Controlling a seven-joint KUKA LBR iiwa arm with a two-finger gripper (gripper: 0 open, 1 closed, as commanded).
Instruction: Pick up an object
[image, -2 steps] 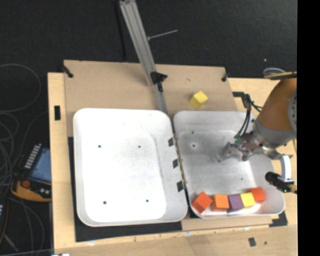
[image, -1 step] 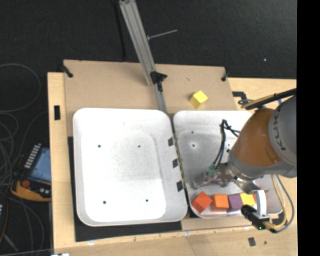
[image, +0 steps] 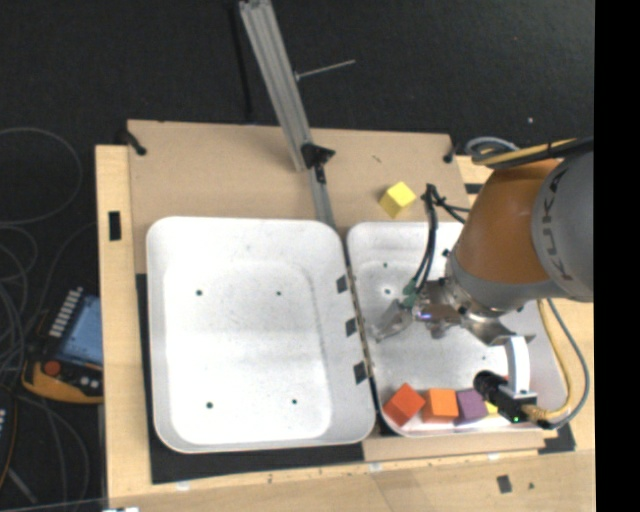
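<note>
Three blocks lie in a row at the near edge of the right bin (image: 385, 240): a red-orange block (image: 405, 403), an orange block (image: 441, 403) and a purple block (image: 470, 404). My gripper (image: 392, 320) hangs low over the middle left of the right bin, near the divider between the bins. It is well behind the row of blocks and apart from them. Nothing shows in its grasp. A yellow cube (image: 397, 198) sits on the bench just behind the right bin, outside it.
The left bin (image: 250, 330) lies beside the right one. The arm's grey and orange body (image: 515, 245) covers the right bin's right side. A slanted metal pole (image: 285, 85) stands behind the bins. Cables trail by the bin's right corner.
</note>
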